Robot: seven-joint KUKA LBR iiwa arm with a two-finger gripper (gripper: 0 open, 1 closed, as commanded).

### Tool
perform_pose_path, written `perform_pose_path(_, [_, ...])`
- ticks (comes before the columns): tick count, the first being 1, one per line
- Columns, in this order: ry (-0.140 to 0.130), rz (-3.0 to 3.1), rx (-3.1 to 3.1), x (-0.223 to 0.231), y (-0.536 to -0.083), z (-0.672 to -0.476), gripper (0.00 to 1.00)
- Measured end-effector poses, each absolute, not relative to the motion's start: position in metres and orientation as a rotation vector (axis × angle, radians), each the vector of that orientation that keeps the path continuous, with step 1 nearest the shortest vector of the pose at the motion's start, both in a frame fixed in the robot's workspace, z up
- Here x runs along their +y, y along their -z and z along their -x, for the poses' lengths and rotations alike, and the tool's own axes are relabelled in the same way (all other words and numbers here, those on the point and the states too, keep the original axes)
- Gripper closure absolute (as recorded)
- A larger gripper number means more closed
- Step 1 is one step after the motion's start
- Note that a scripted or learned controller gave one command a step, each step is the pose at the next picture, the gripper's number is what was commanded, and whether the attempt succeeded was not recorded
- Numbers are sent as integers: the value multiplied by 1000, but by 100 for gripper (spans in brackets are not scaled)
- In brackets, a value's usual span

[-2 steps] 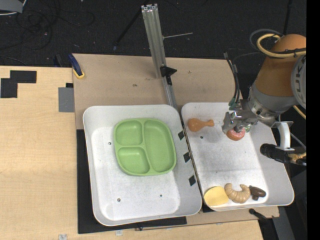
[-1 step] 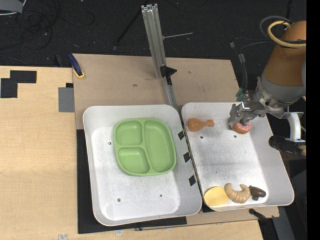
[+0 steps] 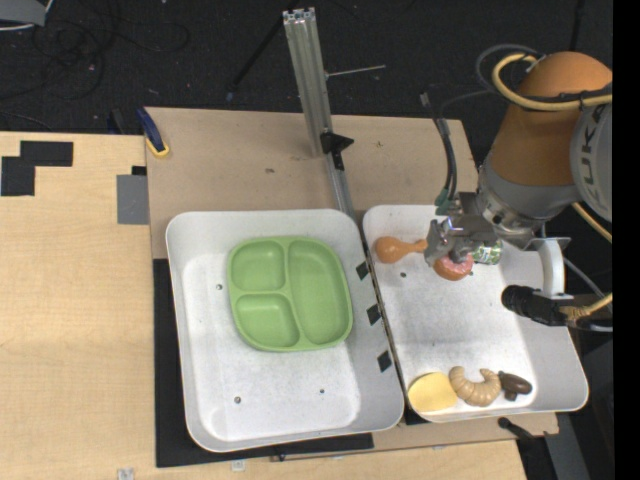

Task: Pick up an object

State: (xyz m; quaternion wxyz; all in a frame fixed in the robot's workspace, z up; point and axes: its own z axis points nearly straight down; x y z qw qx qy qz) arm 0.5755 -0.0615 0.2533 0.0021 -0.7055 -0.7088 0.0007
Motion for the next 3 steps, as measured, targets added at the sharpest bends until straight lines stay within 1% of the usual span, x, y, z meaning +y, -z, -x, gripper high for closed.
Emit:
perform_pose_path(1, [-2, 2211, -2225, 2, -251, -573, 100])
perform_pose_path(2, [-4, 2211, -2224, 62, -251, -566, 100])
perform_pose_path(3, [-6, 2212, -2224, 110, -242, -553, 100])
